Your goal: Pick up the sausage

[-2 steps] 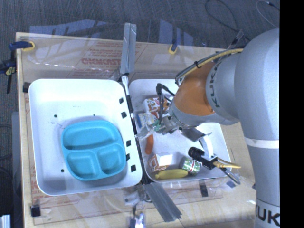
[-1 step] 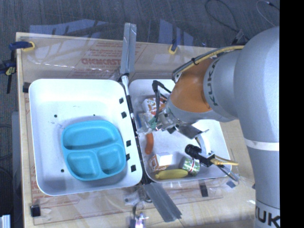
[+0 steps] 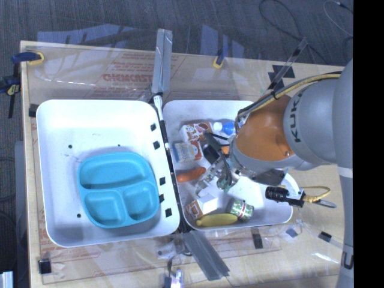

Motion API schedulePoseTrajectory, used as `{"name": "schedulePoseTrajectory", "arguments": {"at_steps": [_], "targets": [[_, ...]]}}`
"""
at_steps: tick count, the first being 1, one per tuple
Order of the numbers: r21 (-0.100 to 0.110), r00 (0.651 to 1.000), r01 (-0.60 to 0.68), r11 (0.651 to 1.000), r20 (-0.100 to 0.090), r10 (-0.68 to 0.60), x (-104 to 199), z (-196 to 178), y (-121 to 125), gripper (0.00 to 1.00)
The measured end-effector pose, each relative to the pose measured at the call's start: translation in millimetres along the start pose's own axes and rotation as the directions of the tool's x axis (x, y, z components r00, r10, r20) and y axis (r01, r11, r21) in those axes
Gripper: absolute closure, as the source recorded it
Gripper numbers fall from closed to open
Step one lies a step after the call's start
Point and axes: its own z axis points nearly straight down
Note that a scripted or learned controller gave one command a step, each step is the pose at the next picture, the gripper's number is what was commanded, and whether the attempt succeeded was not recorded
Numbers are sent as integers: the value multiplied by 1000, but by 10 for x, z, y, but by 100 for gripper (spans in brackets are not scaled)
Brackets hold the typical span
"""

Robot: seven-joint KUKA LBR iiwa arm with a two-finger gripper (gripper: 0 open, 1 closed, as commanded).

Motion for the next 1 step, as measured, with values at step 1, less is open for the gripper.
{"name": "schedulePoseTrajectory", "arguments": {"at_steps": [1], "targets": [[3, 961, 278, 961, 3, -278, 61, 0, 401, 100]]}}
